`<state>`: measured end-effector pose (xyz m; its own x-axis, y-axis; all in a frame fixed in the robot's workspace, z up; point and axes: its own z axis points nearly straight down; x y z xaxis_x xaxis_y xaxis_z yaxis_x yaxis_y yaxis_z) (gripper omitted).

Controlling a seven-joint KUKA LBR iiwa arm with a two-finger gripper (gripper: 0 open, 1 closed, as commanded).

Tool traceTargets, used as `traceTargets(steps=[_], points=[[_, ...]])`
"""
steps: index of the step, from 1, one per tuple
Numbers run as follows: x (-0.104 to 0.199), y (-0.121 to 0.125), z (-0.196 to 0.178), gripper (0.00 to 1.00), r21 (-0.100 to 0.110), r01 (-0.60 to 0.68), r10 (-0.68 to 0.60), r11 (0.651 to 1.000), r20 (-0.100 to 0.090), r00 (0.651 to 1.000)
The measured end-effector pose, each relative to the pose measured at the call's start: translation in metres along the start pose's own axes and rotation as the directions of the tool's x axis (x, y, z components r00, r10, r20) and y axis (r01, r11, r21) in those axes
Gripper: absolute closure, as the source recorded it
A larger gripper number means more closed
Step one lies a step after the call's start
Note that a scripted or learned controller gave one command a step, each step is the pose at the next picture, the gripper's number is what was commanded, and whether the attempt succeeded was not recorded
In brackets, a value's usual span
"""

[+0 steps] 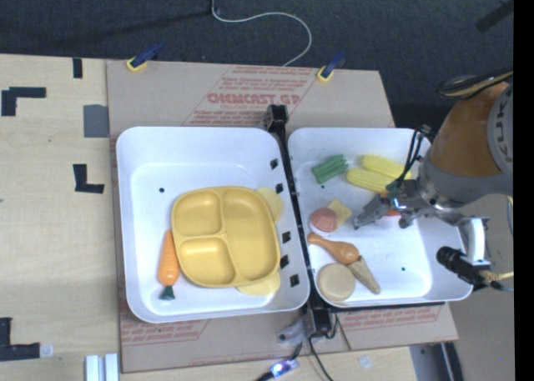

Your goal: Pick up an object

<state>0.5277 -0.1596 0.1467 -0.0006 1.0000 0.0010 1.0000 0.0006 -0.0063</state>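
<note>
The right bin (417,283) holds several toy foods: a green vegetable (329,167), two yellow corn cobs (373,172), a pale yellow cheese wedge (338,208), a pink round piece (324,220), a brown drumstick (335,248), a tan round biscuit (336,282) and an ice cream cone (365,275). My gripper (362,220) reaches in from the right and hangs low over the middle of this bin. Its tip is just right of the cheese wedge and the pink piece, below the corn cobs. I see nothing held in it.
The left bin (138,171) carries a yellow divided plate (224,234) with an orange carrot (168,261) to its left. A black divider (286,196) separates the bins. The arm's grey body with the orange band (471,150) hangs over the right bin's right rim.
</note>
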Motion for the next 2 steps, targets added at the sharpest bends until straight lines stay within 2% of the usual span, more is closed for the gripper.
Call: traceTargets(steps=[1,2], points=[[0.0039,-0.0073,0.0615,0.0,-0.001,0.0,0.0,1.0,0.0,1.0],[0.004,-0.0069,0.0615,0.0,-0.006,0.0,0.0,1.0,0.001,1.0]])
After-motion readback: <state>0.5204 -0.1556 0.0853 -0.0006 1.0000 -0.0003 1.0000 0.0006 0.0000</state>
